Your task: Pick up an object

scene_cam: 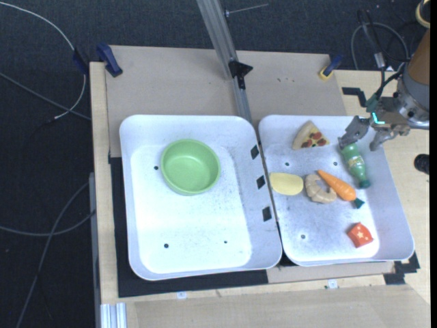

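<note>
My gripper (367, 135) hangs open over the right bin's (389, 251) far right corner, its two fingers spread wide. A green bottle (355, 165) lies just below the left finger, nothing between the fingers. In the same bin lie a pizza slice (311, 136), a yellow potato-like piece (286, 183), a beige lump (319, 189), an orange carrot (338, 184) and a red pepper-like piece (360, 234).
The left bin (136, 251) holds a green bowl (190, 166). A metal pole (218, 26) rises from the back between the bins. Blue and yellow clamps grip the board's far edge. Cables trail at the right.
</note>
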You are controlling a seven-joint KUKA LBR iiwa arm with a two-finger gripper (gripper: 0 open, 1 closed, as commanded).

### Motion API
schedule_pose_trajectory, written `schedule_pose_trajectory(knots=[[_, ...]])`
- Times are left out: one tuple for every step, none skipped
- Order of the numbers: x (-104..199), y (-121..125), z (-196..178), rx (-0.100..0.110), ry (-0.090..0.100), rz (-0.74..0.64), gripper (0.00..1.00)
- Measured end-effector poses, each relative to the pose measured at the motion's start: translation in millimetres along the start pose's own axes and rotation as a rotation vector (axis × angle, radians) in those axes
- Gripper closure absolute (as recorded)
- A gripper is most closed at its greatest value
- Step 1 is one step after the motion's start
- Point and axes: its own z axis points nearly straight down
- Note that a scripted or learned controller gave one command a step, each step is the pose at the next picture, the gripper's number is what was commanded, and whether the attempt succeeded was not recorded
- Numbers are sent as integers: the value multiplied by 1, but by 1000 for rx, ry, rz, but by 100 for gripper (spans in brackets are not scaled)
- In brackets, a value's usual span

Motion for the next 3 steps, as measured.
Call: schedule_pose_trajectory(knots=[[0, 1, -3, -5, -1, 0, 0], [2, -3, 61, 3, 0, 0, 0], [7, -10, 107, 1, 1, 1, 0]])
